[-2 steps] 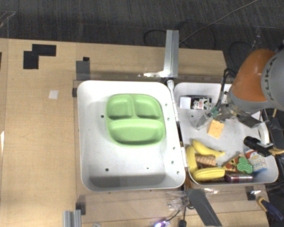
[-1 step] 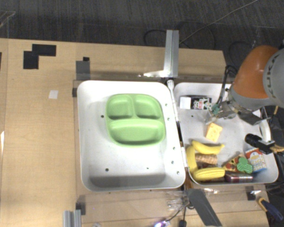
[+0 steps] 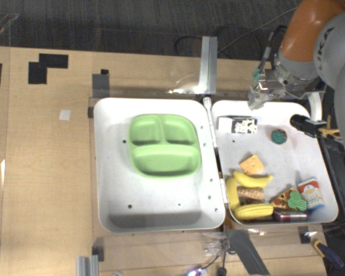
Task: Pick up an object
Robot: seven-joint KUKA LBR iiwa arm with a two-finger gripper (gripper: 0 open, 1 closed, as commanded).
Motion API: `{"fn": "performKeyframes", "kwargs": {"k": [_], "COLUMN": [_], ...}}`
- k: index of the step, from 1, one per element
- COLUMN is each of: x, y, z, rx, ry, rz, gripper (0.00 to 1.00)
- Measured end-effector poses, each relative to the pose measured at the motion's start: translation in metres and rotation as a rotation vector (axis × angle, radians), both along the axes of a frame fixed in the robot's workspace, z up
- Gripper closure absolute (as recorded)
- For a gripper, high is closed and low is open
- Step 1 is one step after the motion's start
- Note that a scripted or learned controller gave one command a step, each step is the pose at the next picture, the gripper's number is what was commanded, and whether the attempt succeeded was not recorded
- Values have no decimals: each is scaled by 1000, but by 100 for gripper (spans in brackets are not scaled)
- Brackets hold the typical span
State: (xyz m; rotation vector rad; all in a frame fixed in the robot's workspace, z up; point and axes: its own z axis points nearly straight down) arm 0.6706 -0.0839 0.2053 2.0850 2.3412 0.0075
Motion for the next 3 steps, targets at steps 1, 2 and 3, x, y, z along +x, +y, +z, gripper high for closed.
{"fn": "performKeyframes", "kwargs": {"k": [1, 2, 3], "x": [0, 1, -5], "y": [0, -16, -41], "z": [-1, -97, -8], "rx": [0, 0, -5], "ry": [1, -1, -2], "rz": [0, 87, 519], "gripper": [0, 0, 0]}}
